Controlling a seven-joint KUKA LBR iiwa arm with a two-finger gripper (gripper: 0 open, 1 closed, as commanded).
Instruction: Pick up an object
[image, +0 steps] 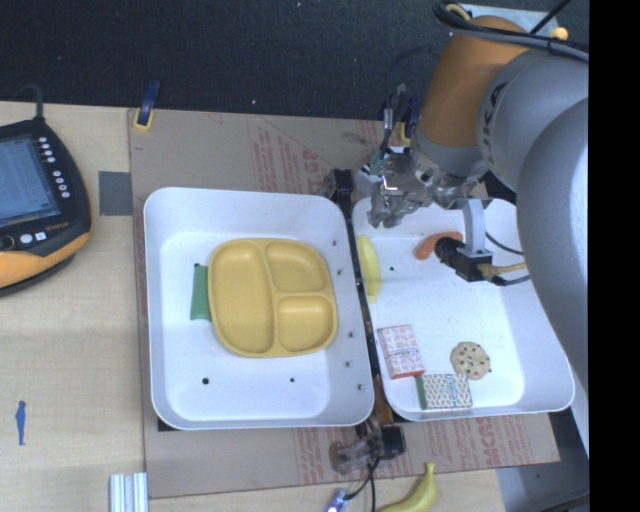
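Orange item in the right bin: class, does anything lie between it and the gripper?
Nothing visible does. The gripper hangs over the right bin's far end, and the orange item lies just right of it on bare floor. The yellow piece lies on the gripper's other side.

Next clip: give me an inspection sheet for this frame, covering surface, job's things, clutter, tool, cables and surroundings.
Surface: two white bins, left bin and right bin, on cardboard.
Job's things: right bin holds cookie, two small packets, orange piece, yellow piece.
Clutter: yellow divided tray over a green item in left bin.
Tool: tool at right bin's far edge; finger state unclear.
Cables: black cable near the arm.
Surroundings: pendant left, banana in front.
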